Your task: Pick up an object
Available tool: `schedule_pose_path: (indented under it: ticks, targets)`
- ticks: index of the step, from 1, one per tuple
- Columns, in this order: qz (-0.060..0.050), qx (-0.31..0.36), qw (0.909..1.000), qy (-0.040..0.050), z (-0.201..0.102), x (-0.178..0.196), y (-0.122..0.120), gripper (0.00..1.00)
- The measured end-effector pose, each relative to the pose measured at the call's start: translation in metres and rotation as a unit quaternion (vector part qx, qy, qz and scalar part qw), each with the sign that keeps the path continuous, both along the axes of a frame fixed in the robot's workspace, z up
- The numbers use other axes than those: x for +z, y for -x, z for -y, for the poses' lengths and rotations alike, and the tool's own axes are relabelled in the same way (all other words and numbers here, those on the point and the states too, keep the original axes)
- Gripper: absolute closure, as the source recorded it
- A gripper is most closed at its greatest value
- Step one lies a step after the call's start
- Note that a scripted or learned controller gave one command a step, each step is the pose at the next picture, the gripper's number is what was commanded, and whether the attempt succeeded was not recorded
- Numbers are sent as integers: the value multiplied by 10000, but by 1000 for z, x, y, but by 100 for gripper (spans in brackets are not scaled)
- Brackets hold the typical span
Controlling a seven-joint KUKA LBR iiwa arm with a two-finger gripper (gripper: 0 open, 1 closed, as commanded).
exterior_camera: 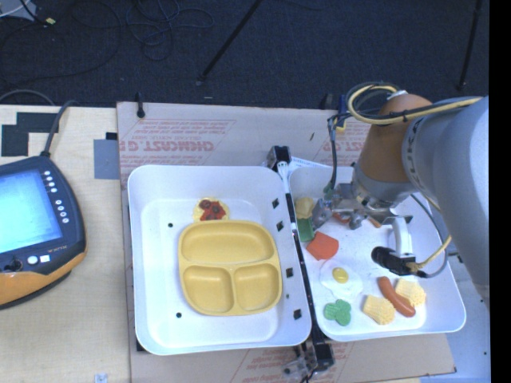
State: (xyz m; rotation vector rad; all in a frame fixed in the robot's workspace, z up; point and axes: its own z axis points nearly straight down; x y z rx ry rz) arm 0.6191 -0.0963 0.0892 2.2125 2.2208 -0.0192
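Orange-red and blocky, the toy wedge (322, 246) lies near the right bin's (447, 313) left edge, just below the gripper (335, 211), whose state I cannot tell. It looks light, stiff; grip its flat sides.

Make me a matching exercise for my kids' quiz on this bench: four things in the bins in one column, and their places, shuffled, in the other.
Things:
1. yellow divided tray
2. fried egg toy
3. small pizza toy
4. green broccoli toy

Places:
A. right bin, near its front edge
B. left bin, just behind the tray
C. middle of the left bin
D. right bin, in front of the orange-red block

Pairs: 1-C, 2-D, 3-B, 4-A
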Motion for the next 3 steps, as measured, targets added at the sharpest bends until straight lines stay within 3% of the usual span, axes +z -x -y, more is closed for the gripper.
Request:
schedule_pose_path:
  ticks: [1,2,3]
  targets:
    - [-3,-52,10000,-46,1,9,1,100]
    - [39,9,10000,-75,-77,103,-19,100]
    - [8,-25,10000,-68,27,0,-4,100]
